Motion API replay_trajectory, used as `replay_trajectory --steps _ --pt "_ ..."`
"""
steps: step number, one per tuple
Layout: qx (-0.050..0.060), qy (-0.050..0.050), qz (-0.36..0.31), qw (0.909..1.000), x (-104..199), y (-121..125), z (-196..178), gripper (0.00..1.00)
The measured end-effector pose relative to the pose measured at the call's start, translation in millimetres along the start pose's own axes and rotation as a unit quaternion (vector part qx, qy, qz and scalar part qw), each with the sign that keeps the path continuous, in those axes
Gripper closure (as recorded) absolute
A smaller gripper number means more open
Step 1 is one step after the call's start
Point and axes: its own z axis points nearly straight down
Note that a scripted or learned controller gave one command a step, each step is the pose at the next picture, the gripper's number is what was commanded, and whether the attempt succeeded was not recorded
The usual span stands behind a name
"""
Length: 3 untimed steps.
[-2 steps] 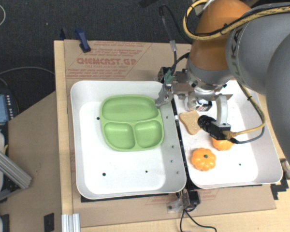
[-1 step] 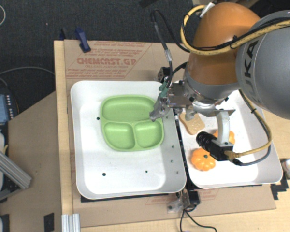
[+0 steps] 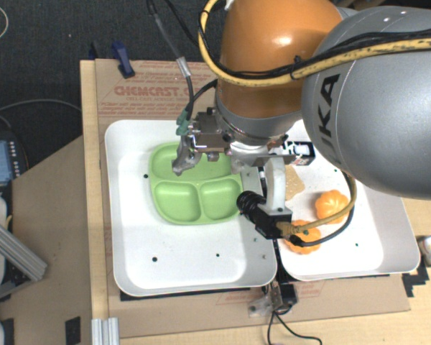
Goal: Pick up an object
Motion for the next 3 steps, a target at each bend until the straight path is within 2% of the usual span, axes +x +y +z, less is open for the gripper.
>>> replay_trajectory --steps 1,2,3 --pt "-0.006 0.003 0.003 1.0 36.9 -13.3 -210.2 0.0" --pt "0.01 -0.006 0.007 0.9999 19.9 -20.8 -64.2 0.0" --pt "0.009 -0.005 0.006 0.9999 34.0 10.2 37.6 0.0"
